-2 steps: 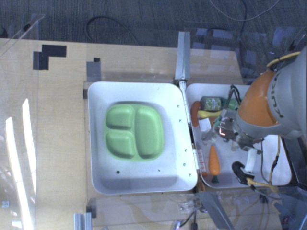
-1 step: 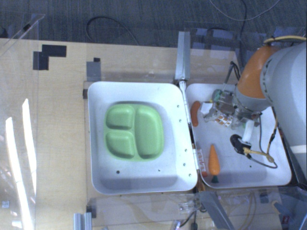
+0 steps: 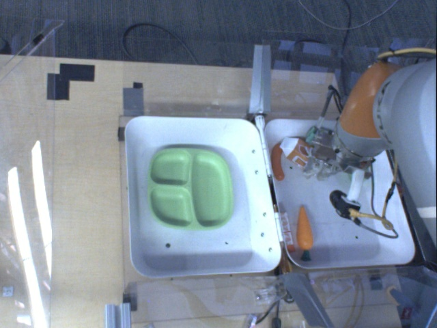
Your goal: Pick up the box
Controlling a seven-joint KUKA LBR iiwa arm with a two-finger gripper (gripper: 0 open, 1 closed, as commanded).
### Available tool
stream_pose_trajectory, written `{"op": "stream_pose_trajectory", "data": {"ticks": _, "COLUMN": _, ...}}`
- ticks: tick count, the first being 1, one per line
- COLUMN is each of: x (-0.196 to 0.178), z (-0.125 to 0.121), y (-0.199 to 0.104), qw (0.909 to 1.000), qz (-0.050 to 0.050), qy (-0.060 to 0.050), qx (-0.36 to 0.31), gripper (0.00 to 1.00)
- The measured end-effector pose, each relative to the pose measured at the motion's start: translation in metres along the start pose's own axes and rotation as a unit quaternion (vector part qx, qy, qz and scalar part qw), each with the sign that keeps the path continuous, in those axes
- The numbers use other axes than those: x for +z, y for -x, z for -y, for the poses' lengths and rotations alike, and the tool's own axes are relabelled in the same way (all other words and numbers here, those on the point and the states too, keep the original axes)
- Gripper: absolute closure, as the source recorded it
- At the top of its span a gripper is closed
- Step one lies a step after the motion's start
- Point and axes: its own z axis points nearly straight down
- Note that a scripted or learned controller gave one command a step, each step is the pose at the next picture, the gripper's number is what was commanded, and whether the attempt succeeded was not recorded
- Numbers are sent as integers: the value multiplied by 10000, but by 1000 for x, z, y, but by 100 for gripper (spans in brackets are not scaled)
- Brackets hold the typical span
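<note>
The box (image 3: pixel 294 149) is small, white and orange, and lies near the back left corner of the right bin (image 3: pixel 382 251). My gripper (image 3: pixel 317 158) hangs low over that bin, right beside the box on its right and close to touching it. The gripper's metal parts cover part of the box's right edge.
A red sausage-shaped thing (image 3: pixel 276 162) lies along the right bin's left wall. An orange carrot (image 3: pixel 304 230) lies near its front left corner. The left bin (image 3: pixel 140 251) holds a green divided plate (image 3: pixel 191 187). The arm fills the right bin's right side.
</note>
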Motion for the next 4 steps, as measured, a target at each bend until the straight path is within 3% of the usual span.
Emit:
{"op": "stream_pose_trajectory", "data": {"ticks": 1, "x": -86, "z": 122, "y": -17, "qw": 9731, "qz": 6, "qy": -14, "qx": 2305, "gripper": 100}}
{"op": "stream_pose_trajectory", "data": {"ticks": 2, "x": -86, "z": 122, "y": -35, "qw": 9998, "qz": 5, "qy": -23, "qx": 214, "gripper": 100}}
{"op": "stream_pose_trajectory", "data": {"ticks": 3, "x": -86, "z": 134, "y": -46, "qw": 9775, "qz": -1, "qy": -13, "qx": -2110, "gripper": 100}}
{"op": "stream_pose_trajectory", "data": {"ticks": 4, "x": -86, "z": 83, "y": -83, "qw": 9996, "qz": 5, "qy": -15, "qx": -278, "gripper": 100}}
